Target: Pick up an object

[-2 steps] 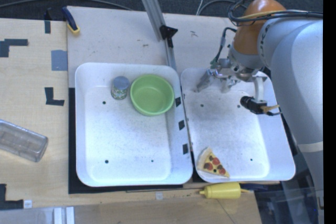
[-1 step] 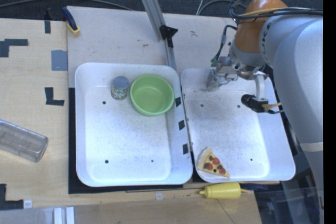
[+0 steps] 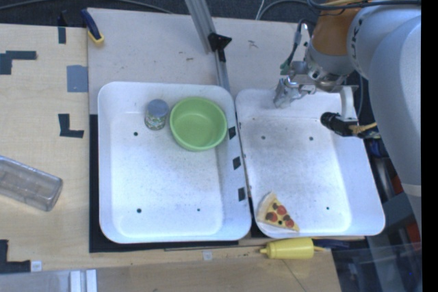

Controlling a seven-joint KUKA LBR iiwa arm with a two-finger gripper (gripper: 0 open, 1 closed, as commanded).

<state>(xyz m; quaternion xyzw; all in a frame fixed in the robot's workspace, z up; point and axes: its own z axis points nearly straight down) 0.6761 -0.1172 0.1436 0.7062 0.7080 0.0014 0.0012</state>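
Note:
A pizza slice (image 3: 276, 212) lies at the near left corner of the right bin (image 3: 321, 167). In the left bin (image 3: 130, 188), a green bowl (image 3: 198, 123) sits at the far right with a small grey-lidded jar (image 3: 157, 114) just to its left. My gripper (image 3: 286, 94) hangs over the far edge of the right bin, well away from the pizza slice and with nothing seen between its fingers.
A yellow mustard bottle (image 3: 290, 248) lies on the bench just in front of the right bin. A clear plastic container (image 3: 27, 183) lies at the far left. A metal pole (image 3: 198, 7) slants down to the bins' far junction. Cables run behind the bins.

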